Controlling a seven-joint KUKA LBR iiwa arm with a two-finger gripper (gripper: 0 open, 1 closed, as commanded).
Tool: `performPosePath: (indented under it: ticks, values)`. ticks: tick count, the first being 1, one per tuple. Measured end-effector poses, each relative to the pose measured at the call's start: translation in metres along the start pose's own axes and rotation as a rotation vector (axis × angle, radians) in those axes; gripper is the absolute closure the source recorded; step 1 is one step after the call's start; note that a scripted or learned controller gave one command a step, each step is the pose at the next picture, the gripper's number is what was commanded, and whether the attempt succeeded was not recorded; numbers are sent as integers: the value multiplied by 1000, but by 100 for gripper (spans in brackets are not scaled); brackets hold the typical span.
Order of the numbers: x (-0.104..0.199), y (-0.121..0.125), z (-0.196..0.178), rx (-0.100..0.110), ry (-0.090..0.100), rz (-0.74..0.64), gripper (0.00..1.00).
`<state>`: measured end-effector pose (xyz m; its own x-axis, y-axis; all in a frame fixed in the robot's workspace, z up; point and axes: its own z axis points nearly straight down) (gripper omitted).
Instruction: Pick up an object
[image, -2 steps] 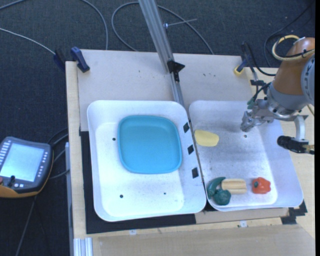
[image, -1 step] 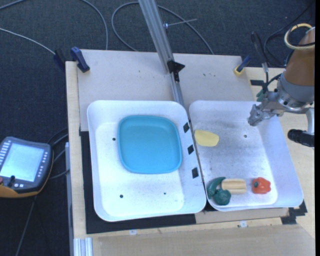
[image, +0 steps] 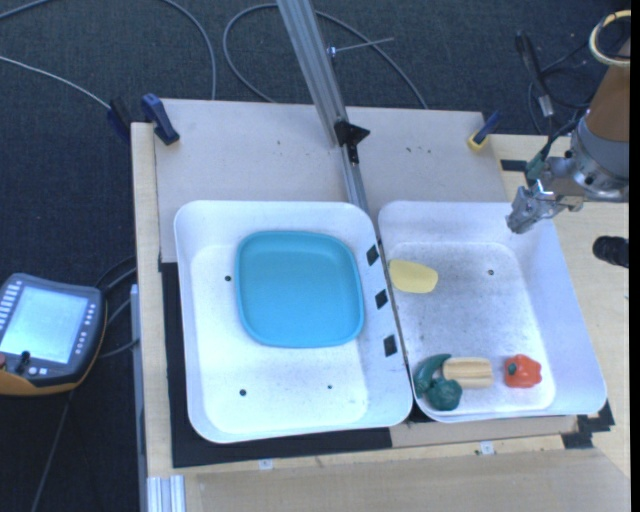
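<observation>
Dark carpet with looping cables all round, pale bench (image: 250, 140) in the middle, two white bins side by side. Left bin (image: 200, 300): blue plate (image: 298, 288) near centre. Right bin (image: 555, 300): yellow piece (image: 412, 276) at about ten o'clock against the divider; along the six o'clock wall a green vegetable (image: 437, 383), a tan block (image: 468, 372) touching it, and a red pepper (image: 521, 371) just beside. Gripper (image: 524, 214) at one o'clock, above that bin's far rim, clear of every object, nothing between its tips; spread or pressed together, cannot tell. Handheld control pendant (image: 45, 330) on the floor at nine o'clock.
</observation>
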<state>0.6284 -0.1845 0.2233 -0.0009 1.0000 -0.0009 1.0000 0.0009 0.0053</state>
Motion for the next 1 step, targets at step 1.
performPosePath:
  ticks: [1]
  values:
    - [0,1,-53,0,0,1,100]
